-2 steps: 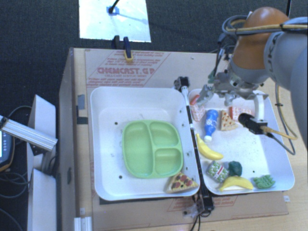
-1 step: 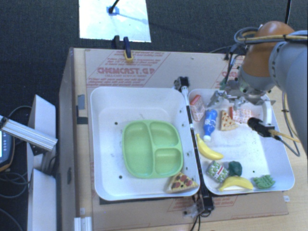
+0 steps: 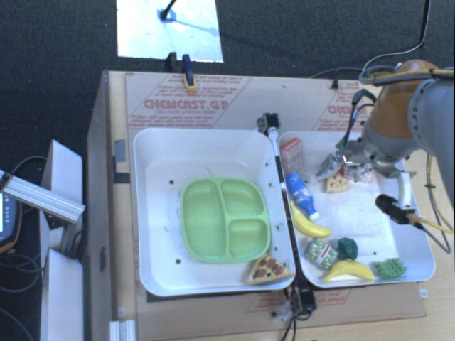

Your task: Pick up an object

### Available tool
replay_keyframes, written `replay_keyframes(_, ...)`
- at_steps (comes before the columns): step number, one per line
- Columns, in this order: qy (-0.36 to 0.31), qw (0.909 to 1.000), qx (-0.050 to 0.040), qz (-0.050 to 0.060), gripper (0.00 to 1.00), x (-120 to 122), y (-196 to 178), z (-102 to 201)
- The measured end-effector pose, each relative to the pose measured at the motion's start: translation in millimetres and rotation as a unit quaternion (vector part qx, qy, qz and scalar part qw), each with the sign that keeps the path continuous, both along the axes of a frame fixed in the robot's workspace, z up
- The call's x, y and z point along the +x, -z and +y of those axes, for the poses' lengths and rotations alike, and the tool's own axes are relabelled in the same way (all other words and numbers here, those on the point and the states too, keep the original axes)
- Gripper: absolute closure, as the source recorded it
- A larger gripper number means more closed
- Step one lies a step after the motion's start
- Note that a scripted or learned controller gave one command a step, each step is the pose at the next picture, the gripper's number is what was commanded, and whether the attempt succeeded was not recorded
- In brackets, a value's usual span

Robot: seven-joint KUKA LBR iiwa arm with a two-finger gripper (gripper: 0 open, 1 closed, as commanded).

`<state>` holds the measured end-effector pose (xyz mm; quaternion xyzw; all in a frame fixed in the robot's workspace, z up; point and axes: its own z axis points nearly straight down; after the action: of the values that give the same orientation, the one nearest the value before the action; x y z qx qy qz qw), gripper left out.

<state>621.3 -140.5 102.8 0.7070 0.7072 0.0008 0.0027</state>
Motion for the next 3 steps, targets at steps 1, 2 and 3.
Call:
replay_keyframes(1, 0.000, 1.0000, 0.0010, 0.002, 0.00, -1.4, 17.6, -4.7)
replay_keyframes(2, -0.001, 1.0000, 0.0011, 0.002, 0.00, -1.4, 17.8, -4.6)
replay_keyframes(3, 0.000, 1.0000, 0.0006, 0.000, 0.00, 14.3, -49.1, -26.0)
